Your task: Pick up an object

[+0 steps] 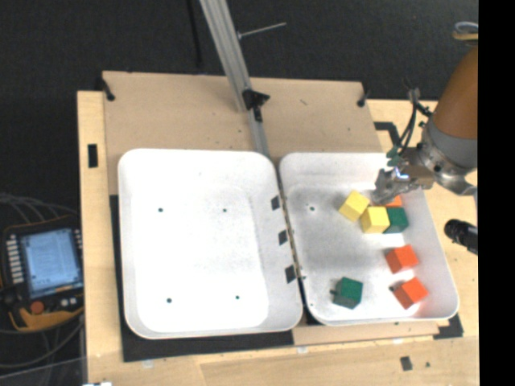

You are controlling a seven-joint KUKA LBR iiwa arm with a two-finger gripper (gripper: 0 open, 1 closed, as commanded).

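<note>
The right bin (322,179) holds several small blocks. Two yellow blocks (353,206) (374,219) lie side by side near its far right, with a green block (396,219) touching the second one. Two orange blocks (401,257) (409,291) lie nearer the front right, and another green block (348,291) sits at the front middle. My gripper (386,185) hangs over the bin's far right corner, just above and behind the yellow and green cluster. A sliver of orange (394,203) shows right under it.
The left bin (197,240) lies beside the right one. A slanted metal pole (229,51) rises behind the bins. A handheld control pendant (44,268) sits off the bench at the left. A black knob (460,233) sticks out past the right bin's edge.
</note>
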